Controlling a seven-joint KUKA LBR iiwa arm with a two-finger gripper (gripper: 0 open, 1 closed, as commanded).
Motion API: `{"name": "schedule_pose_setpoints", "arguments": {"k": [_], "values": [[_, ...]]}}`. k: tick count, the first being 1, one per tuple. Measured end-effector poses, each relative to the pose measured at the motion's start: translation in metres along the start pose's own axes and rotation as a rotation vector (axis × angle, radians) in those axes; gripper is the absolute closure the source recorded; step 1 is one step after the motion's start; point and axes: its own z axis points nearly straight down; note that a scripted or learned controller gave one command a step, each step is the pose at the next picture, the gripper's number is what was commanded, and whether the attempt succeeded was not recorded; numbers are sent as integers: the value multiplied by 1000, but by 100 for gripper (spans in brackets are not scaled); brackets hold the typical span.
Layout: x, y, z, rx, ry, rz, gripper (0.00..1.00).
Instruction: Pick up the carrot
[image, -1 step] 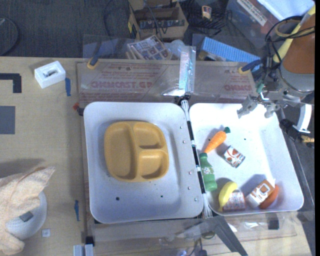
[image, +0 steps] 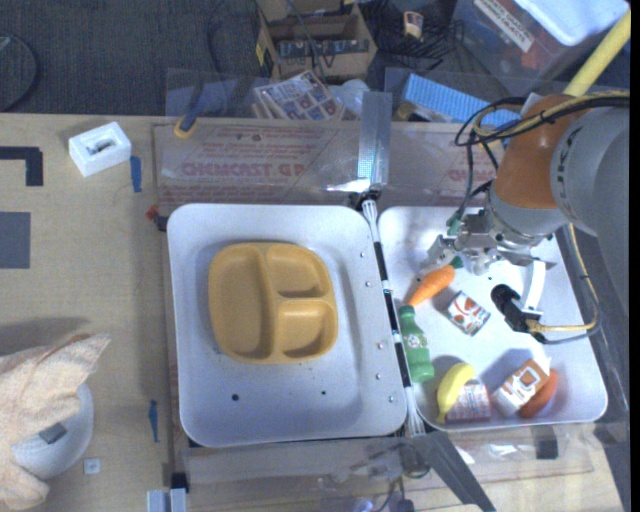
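Observation:
The carrot (image: 431, 285) is a small orange toy lying at a slant in the right bin (image: 590, 400), near its left wall. My gripper (image: 463, 250) hangs just above and to the right of the carrot's upper end, close to it. The grey arm with its orange band reaches in from the upper right. Nothing shows between the gripper's tips.
A yellow divided tray (image: 272, 300) sits in the left bin (image: 200, 400). The right bin also holds a green bottle (image: 414, 345), a small red-and-white carton (image: 467, 313), a yellow banana-like toy (image: 455, 385) and a red-orange packet (image: 527, 388) near the front.

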Motion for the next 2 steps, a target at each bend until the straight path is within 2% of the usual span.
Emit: {"name": "schedule_pose_setpoints", "arguments": {"k": [1,2], "values": [[-1,1,-9,-1,0,0,100],[30,7,-133,-3,-2,-267,100]]}}
